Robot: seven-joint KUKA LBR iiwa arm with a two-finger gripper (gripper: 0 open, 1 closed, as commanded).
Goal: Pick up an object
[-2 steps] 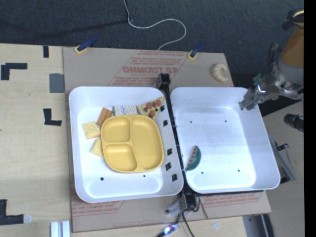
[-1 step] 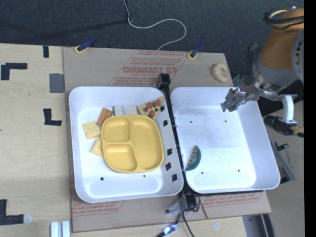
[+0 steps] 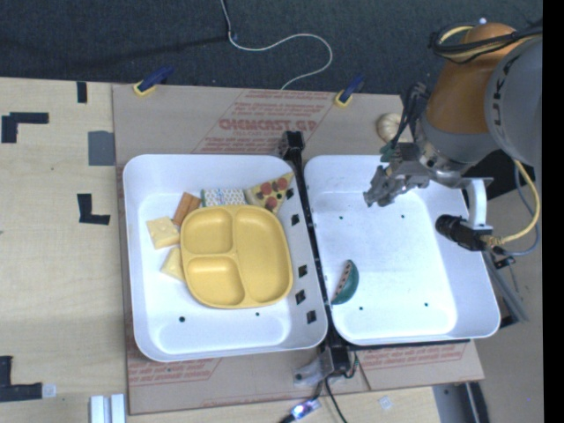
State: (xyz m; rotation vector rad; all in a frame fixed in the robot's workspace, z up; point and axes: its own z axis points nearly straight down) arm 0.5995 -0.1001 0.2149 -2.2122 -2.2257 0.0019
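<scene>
A small green and red watermelon-slice toy (image 3: 344,283) lies in the right bin (image 3: 458,315), near its left wall. My gripper (image 3: 382,192) hangs over the upper part of the right bin, above and to the right of the slice, well apart from it. Nothing shows between its dark fingers. In the left bin (image 3: 150,324) a yellow divided plate (image 3: 236,256) lies flat, with several small food toys around its top and left edges: a pizza slice (image 3: 271,191), a cracker (image 3: 162,233) and an orange piece (image 3: 186,207).
A black divider (image 3: 304,236) runs between the two bins. The arm with its orange band (image 3: 467,69) reaches in from the upper right, trailing yellow cables. A small round beige object (image 3: 389,127) sits on the cardboard behind the right bin. A white cable (image 3: 282,47) loops at the back.
</scene>
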